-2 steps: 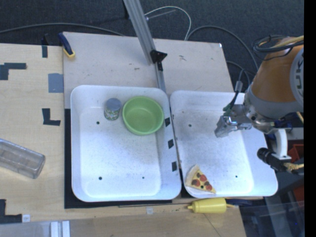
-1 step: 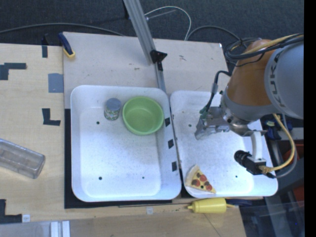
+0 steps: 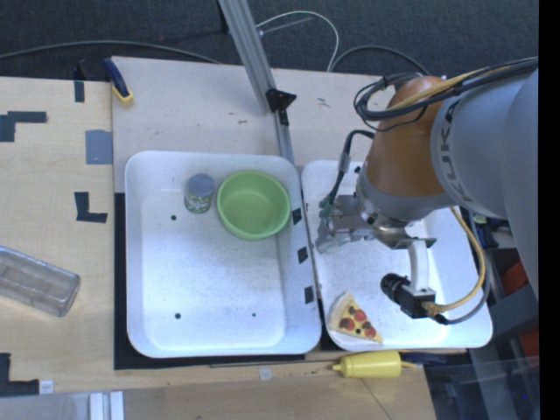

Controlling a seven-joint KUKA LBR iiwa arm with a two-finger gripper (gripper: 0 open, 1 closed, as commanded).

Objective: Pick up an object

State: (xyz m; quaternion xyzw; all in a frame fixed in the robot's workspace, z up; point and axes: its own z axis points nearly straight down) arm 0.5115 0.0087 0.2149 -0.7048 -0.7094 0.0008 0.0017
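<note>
A green bowl (image 3: 254, 204) sits at the back right of the left bin (image 3: 133, 261), with a small grey-lidded jar (image 3: 199, 193) just to its left. A toy pizza slice (image 3: 354, 319) lies at the front left corner of the right bin (image 3: 459, 326). My gripper (image 3: 326, 233) hangs low over the right bin's left side, next to the wall between the bins, behind the pizza slice and apart from it. The arm's grey and orange body (image 3: 411, 160) covers much of the right bin. Nothing shows in the gripper.
A yellow bottle (image 3: 372, 365) lies on the bench just in front of the right bin. A clear plastic container (image 3: 35, 280) rests far left. A slanted metal pole (image 3: 254, 46) stands behind the bins. Cables trail behind the arm.
</note>
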